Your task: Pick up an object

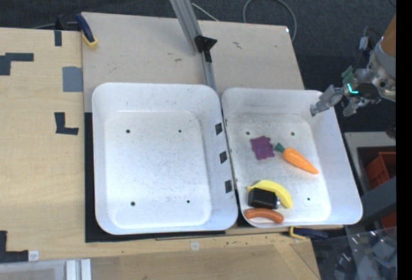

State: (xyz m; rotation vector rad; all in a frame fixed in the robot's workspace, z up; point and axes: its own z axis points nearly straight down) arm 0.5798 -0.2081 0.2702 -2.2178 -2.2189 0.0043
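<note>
Carrot (299, 159) lain near right bin's (335, 143) right edge | purple piece (262, 147) set just left of it | banana (275, 192), black block (262, 198), sausage (263, 215) grouped at front edge | gripper (328, 100) held above back-right corner, nothing gripped; finger state cannot be told.

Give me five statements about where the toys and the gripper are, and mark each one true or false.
1. The carrot lies in the right bin. True.
2. The purple piece lies in the left bin. False: it is in the right bin.
3. The black block touches the banana. True.
4. The gripper holds the carrot. False: the carrot lies on the bin floor.
5. The sausage lies near the bin's front edge. True.
</note>
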